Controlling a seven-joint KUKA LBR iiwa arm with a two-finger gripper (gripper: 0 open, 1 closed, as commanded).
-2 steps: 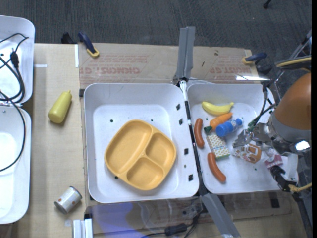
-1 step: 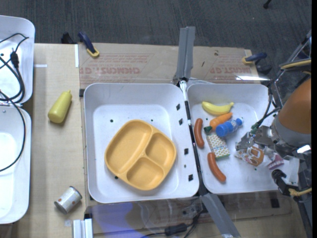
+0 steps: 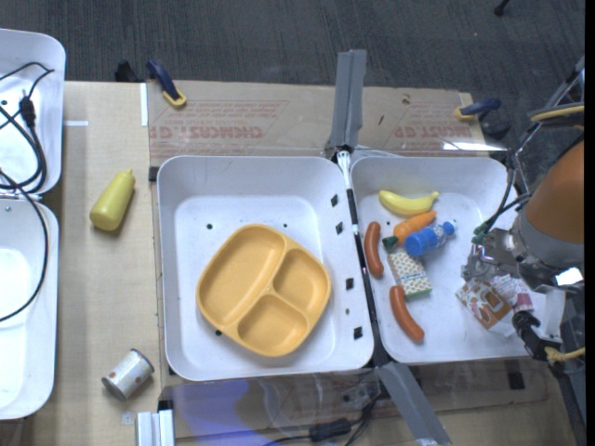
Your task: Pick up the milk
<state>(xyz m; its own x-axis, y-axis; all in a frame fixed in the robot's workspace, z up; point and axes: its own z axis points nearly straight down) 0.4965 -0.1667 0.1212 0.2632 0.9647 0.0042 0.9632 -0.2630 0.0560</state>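
Camera view: the gripper (image 3: pixel 483 266) hovers at the right bin's (image 3: pixel 446 167) right side, approaching; its grip I cannot tell. The milk (image 3: pixel 409 274) lies left, mid-bin, so it must shift left.

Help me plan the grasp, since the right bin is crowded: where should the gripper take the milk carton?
Likely across the long sides of the milk carton, coming straight down: it lies flat, a sausage left, another sausage below and the blue bottle at its top.
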